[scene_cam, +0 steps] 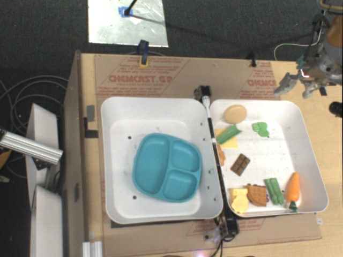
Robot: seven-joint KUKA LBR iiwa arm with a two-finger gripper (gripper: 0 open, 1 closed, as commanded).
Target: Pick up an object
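At top right, frame edge cuts the arm above pincer (298,87).

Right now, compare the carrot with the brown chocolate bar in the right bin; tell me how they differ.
The carrot is orange and tapered with a green tip, while the chocolate bar is dark brown, flat and rectangular. The carrot lies near the right wall of the right bin, nearly upright in the view; the chocolate bar sits near the bin's middle, tilted diagonally. The carrot looks longer. Both are toy foods lying apart from the gripper.
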